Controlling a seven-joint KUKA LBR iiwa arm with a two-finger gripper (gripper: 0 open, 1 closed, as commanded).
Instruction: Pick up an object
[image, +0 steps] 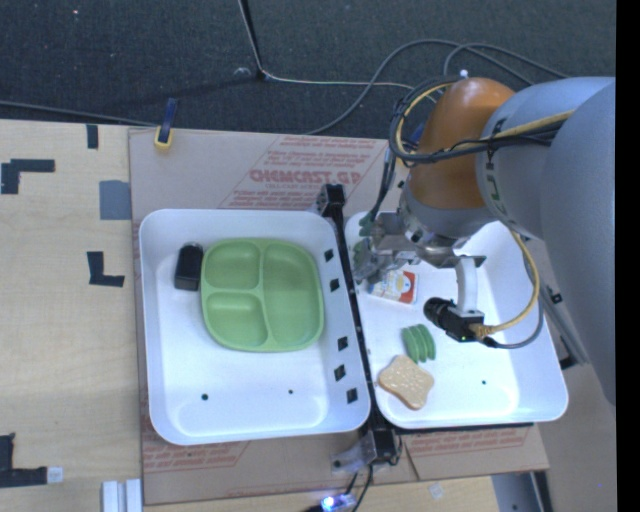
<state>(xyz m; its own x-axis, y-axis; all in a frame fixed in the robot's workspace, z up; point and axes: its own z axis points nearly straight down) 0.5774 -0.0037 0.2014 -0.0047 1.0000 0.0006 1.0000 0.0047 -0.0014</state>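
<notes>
toast (405, 383) lowest in right bin (520, 390); gripper (375, 255) above carton (398, 286), finger state unclear

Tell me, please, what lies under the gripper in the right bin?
A small white and red packet lies under the gripper, partly covered by it. The arm hides the bin floor behind.

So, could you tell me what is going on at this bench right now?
The grey arm reaches into the right bin, with its pincer low over a small white and red packet near the bin's left wall. A green toy and a tan bread-like piece lie in front of it, untouched. In the left bin sit a green divided plate and a small black object beside it. Nothing looks lifted yet.
</notes>
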